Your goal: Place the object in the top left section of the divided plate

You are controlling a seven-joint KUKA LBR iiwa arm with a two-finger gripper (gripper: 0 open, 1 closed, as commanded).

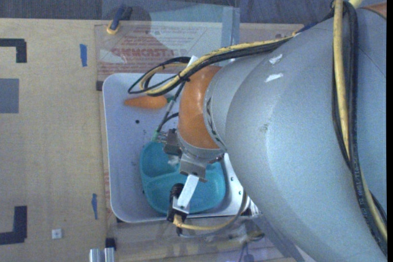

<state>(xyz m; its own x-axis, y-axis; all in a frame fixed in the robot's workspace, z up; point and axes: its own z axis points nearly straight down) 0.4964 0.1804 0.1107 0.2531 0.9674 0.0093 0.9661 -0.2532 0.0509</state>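
Observation:
A teal divided plate (152,172) lies in the lower part of the white bin (120,132). An orange, carrot-like object (143,102) lies on the bin floor near its upper left corner, partly crossed by the arm's cables. The grey arm with its orange band reaches in from the right and covers much of the bin. My gripper (179,159) hangs over the plate, about at its middle. The wrist hides what is under it. The orange object is well apart from the gripper, up and to the left.
The bin sits on a tan wooden bench with black and blue tape marks at the left. A clear plastic sheet with red print lies just beyond the bin's far edge. Bare bin floor shows left of the plate.

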